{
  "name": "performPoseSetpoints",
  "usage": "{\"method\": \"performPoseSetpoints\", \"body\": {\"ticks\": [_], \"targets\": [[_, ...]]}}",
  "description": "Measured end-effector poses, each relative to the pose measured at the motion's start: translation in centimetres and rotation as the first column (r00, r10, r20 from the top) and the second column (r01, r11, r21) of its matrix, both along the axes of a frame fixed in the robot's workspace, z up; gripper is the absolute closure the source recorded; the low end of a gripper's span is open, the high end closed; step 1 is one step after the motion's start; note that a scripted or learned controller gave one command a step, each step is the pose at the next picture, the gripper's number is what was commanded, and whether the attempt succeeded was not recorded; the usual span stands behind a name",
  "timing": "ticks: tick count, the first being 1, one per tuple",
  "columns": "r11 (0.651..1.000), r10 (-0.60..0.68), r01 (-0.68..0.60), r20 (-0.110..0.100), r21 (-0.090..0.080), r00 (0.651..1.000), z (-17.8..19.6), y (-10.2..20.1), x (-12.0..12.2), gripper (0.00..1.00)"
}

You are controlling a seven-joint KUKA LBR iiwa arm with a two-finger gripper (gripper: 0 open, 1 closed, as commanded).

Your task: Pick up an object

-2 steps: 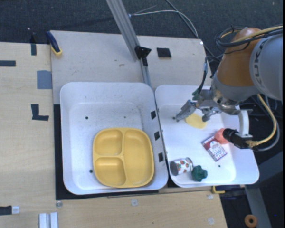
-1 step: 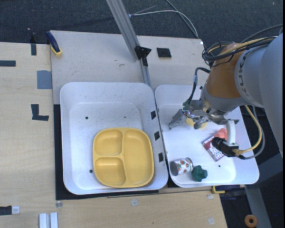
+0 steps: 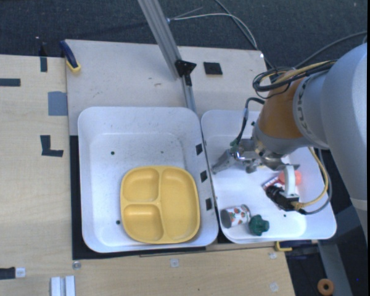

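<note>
My gripper hangs low over the left part of the right bin, close to the wall between the two bins, with nothing visible in it. A small white jar with red marks lies near that bin's front edge, and a dark green object touches its right side. A red, white and black item lies to the right of the gripper, partly under the arm's wrist. A yellow divided plate rests in the left bin.
A slanted metal pole rises behind the bins. Cables loop from the wrist over the right bin's right side. A blue and yellow clamp sits at the board's back left corner.
</note>
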State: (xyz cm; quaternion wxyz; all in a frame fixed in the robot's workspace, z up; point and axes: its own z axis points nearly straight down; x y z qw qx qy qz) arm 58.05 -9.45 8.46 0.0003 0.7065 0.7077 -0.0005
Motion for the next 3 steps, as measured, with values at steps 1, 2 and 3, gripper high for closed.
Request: {"method": "performPoseSetpoints", "body": {"ticks": [1, 2, 3], "targets": [[1.000, 0.000, 0.000, 0.005, -0.001, 1.000, 1.3, 0.0, 0.2, 1.00], [1.000, -0.001, 0.001, 0.000, 0.001, 1.000, 5.7, -0.7, 0.4, 1.00], [1.000, 0.000, 0.000, 0.000, 0.001, 1.000, 11.7, -0.6, -0.1, 1.00]]}}
